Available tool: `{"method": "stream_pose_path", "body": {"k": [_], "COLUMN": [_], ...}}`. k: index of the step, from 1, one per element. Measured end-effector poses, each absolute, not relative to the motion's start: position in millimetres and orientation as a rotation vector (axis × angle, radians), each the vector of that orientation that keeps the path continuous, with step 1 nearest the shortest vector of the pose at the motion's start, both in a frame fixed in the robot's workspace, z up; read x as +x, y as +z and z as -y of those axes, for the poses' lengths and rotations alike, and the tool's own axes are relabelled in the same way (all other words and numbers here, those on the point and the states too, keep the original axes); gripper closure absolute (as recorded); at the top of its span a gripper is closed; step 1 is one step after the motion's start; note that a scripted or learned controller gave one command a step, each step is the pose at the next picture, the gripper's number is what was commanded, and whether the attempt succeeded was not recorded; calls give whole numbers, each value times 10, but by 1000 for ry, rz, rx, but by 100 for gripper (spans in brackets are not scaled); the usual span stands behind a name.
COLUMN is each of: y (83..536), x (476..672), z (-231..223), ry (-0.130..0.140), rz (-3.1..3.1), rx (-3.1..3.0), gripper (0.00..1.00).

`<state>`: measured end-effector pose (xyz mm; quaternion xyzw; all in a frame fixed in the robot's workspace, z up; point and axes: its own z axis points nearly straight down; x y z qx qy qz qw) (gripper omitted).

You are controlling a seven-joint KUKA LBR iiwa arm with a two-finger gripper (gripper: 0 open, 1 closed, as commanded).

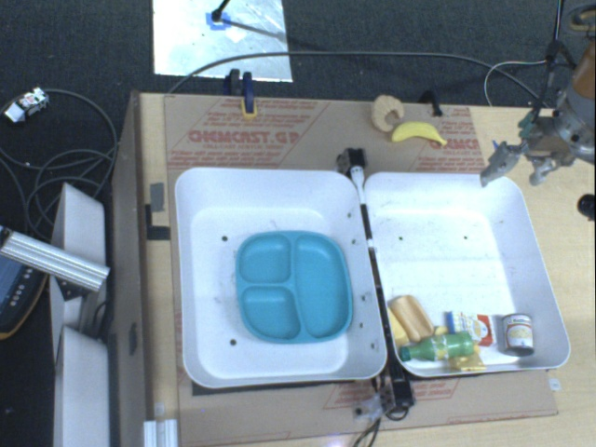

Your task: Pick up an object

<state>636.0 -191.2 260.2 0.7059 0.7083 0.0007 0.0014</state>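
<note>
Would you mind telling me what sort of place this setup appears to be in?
Probably a robotics lab: a gripper hangs over two white bins, toy food such as a banana lies about, and cables trail across dark carpet.

Both bins, the left bin (200, 250) and the right bin (447, 240), look like smooth white plastic with a slight sheen. The blue divided tray (293, 284) appears to be matt plastic. Beneath them lies brown printed cardboard (279, 128), dull and flat. The green bottle (438, 346) looks glossy, and the small can (518, 333) seems metal with a paper label. The end effector (521, 161) shows grey metal.
</note>
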Motion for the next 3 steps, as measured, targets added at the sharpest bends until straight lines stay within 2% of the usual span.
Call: {"method": "stream_pose_path", "body": {"k": [1, 2, 3], "y": [1814, 1217, 843], "x": [5877, 6617, 6689], "z": [1349, 1355, 1014], "ry": [0, 1, 3], "rz": [-2228, -2227, -2227], "rx": [2217, 2216, 2215], "gripper": [0, 0, 0]}}
